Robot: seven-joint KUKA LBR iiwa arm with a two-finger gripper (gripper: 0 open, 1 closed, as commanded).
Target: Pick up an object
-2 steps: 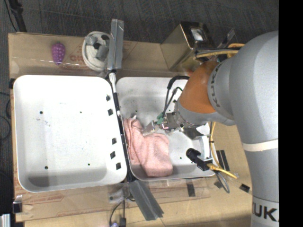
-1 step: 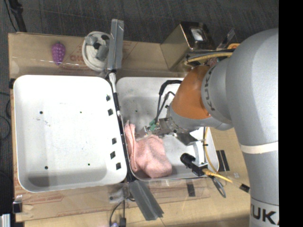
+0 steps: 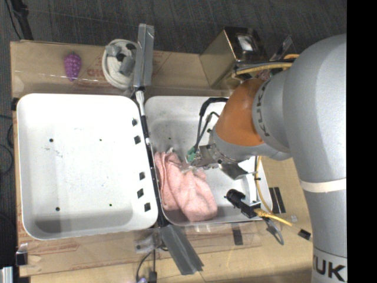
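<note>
Nearest my camera, along the bottom edge of the tabletop (image 3: 88, 243), I see a grey bracket (image 3: 179, 249) jutting out where the two bins meet, and some dark tape marks by the right bin's corner. Just above that sits the right bin (image 3: 177, 108), and in it lies the task's thing — a pink cloth (image 3: 185, 190), bunched in a heap against the bin's left wall and near rim, which is probably why the arm has to come in so steeply. The arm (image 3: 283, 117) reaches over the right side of that bin, its orange band tipped toward me, and the gripper (image 3: 197, 158) hangs right at the upper edge of the cloth, touching or just over it; a small green thing shows beside it. I cannot tell how the jaws stand — the wrist body and cables cover them — nor whether any fold of the cloth is caught between them. My judgement is that the grasp is being attempted at the cloth's top edge. The left bin (image 3: 76, 158) lies alongside, separated by a dark divider (image 3: 147, 158). Farther off, on the cardboard behind the bins, I see a purple object (image 3: 72, 65), a white coil (image 3: 119, 63), and a tan box (image 3: 232, 55) behind the arm.
</note>
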